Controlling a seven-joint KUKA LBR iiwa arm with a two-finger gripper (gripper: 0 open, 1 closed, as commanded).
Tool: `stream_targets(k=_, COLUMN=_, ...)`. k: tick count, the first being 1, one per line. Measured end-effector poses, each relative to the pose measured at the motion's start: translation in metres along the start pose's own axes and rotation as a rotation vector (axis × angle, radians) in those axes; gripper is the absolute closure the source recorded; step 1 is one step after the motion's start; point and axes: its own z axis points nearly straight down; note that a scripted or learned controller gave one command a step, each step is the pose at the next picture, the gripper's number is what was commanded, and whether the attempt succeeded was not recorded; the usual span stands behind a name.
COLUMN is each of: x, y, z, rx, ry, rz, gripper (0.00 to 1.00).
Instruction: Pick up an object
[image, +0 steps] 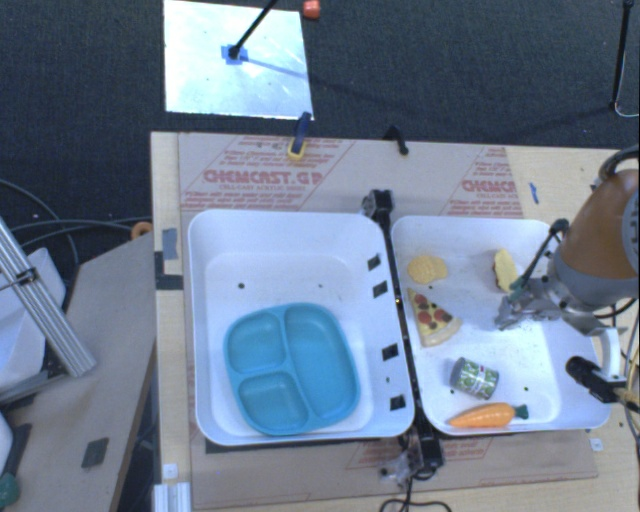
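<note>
This is a robotics lab or test room, not a home or a kitchen. A plain workbench fills the middle of the frame, topped with a sheet still wearing its printed protective paper. Two shallow white bins sit on it side by side, joined down the middle with black clips. Dark carpet runs across the top of the frame, with a shiny metal plate lying on it at upper left. Loose black cables trail over the floor at left, beside a bare aluminium frame rail. The grey and orange robot arm enters from the right edge.
</note>
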Motion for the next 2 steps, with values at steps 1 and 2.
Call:
stream_targets(k=1, x=0.0, y=0.001, z=-0.01, rx=-0.002, ry=0.0, rz=0.0, gripper=1.0)
stream_targets(k=2, x=-0.024, y=0.033, z=-0.109, rx=-0.009, ry=-0.005, rz=-0.003, gripper=1.0)
